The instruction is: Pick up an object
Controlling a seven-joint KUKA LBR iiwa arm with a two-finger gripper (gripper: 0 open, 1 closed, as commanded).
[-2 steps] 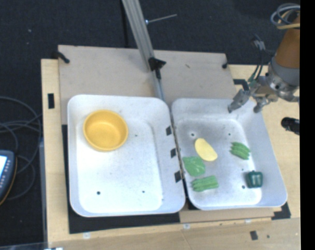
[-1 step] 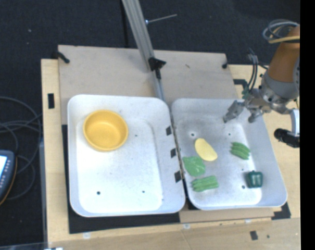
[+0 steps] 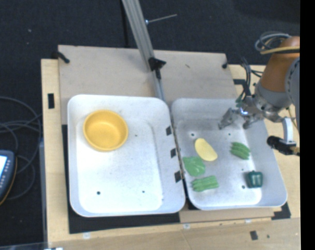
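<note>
Yellow lemon (image 3: 205, 149), three green pieces beside it, lies untouched in the right bin (image 3: 269, 184), so nothing is picked yet: the gripper (image 3: 235, 117) hovers beyond the lemon, fingers apart and empty.

Two shallow white bins sit side by side on the bench — the left bin (image 3: 79, 155) and the right bin (image 3: 269, 186). The left one carries a single yellow bowl (image 3: 105, 130) near its far left corner. The right one carries five small things — one pale yellow piece (image 3: 205, 150) and four green pieces (image 3: 193, 165) (image 3: 205, 183) (image 3: 240, 150) (image 3: 254, 179).
</note>
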